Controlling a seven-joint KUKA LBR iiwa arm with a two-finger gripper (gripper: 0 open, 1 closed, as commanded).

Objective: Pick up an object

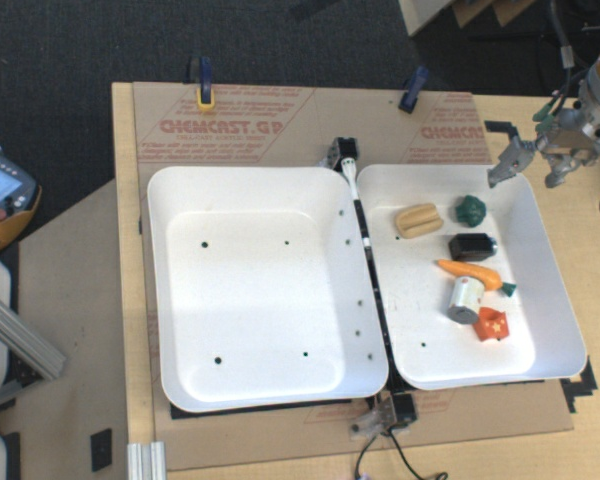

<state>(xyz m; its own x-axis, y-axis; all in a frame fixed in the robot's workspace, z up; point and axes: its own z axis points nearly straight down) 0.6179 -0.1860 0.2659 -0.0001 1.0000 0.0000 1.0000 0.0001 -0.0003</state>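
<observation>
Six small objects (460, 268) clustered, right bin (560, 298).

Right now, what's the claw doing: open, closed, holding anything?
Claw: open, fingers spread, holding nothing, above the back right corner of the right bin.

Two bins side by side: in the right bin (540, 268), a bread roll (417, 220) sits left of a ball (470, 209), and the carrot (470, 271) lies below them.
</observation>
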